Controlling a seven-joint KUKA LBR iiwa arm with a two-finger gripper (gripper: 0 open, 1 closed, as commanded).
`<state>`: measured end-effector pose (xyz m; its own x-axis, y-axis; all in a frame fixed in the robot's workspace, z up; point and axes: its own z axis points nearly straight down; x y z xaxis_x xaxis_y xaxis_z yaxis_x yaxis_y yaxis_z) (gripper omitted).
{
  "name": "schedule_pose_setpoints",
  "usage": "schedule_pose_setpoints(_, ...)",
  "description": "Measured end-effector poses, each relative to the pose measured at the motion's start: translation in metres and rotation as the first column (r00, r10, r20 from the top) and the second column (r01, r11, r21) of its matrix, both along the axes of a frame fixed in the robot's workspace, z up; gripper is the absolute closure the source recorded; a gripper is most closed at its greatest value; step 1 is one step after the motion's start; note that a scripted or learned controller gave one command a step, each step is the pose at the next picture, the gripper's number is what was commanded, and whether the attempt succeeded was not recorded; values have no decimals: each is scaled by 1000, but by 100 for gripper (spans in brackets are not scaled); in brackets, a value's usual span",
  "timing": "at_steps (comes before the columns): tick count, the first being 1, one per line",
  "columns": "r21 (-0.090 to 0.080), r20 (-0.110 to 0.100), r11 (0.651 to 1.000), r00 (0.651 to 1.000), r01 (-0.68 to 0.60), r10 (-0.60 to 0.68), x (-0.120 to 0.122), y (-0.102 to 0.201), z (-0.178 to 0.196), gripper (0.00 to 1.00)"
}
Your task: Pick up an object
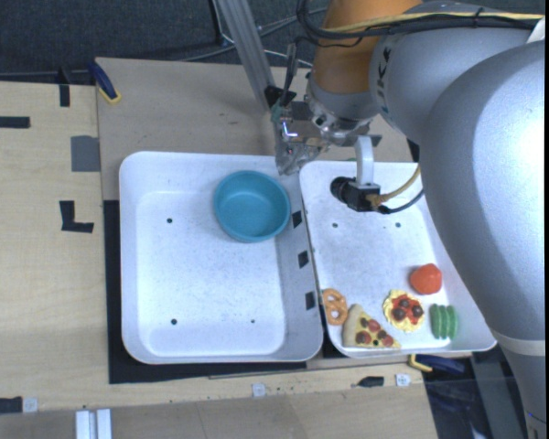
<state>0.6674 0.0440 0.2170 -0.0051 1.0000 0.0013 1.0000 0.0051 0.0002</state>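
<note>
Arm: the big grey arm [476, 154] comes in from the right of the camera view, with its orange band [361, 26] high above the wrist, over the far edge of the two bins.

Gripper: the gripper [291, 158] hangs at the far end of the ridge where the two bins meet, just above the bowl's far right rim. From where I stand I cannot tell how its fingers are set; the metal parts blur together there, and nothing can be seen held in them.

Blue bowl: a blue bowl [251, 206] sits upright in the left bin [156, 273], just below and to the left of the gripper, close to it; touching or apart, I cannot tell.

Black part: a small black piece [355, 193] with a cable is just right of the gripper, over the right bin [366, 245].

Toy food: well away from the gripper, at the near end of the right bin, lie a red tomato [426, 279], a small round pizza [404, 310], a pizza slice [366, 330], a pretzel [333, 305] and a green vegetable [445, 321]. The pretzel lies just beside the slice, and the green piece is by the bin's right rim.

Bench: wooden boards [37, 245] with dark tape marks lie to the left of the bins.
</note>
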Motion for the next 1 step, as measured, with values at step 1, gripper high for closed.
schedule_pose_setpoints(1,0,0,1000,1000,1,-1,-1,43,4,100)
